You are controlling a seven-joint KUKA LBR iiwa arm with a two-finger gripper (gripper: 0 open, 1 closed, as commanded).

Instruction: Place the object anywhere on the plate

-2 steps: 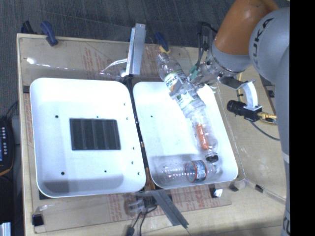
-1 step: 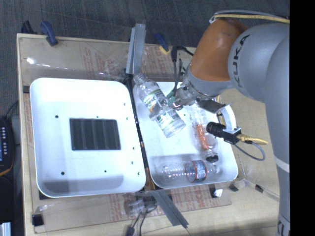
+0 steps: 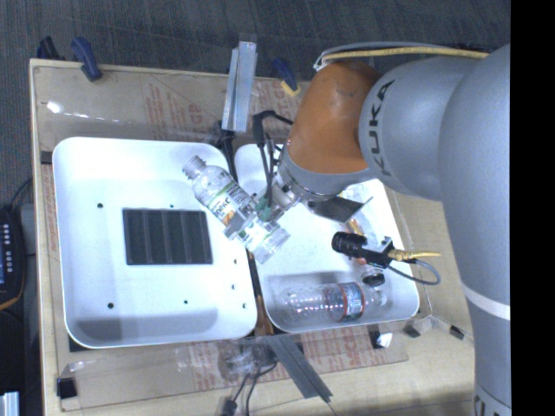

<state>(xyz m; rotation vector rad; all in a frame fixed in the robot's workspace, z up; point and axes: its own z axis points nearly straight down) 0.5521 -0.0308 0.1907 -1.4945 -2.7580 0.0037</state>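
A clear plastic water bottle (image 3: 227, 201) with a white cap and a printed label hangs tilted over the rim between the two bins, cap toward the upper left. My gripper (image 3: 263, 209) reaches down from the grey and orange arm on the right and is shut on the bottle's lower half. The plate (image 3: 167, 237), a dark ribbed rectangle, lies flat in the middle of the left bin (image 3: 87, 172), just left of and below the bottle's cap end.
A second clear bottle (image 3: 334, 302) with a red-banded label lies on its side along the front wall of the right bin (image 3: 408, 306). A metal bar (image 3: 239, 85) stands behind the bins. Blue clamps (image 3: 85, 57) hold the bench's back edge.
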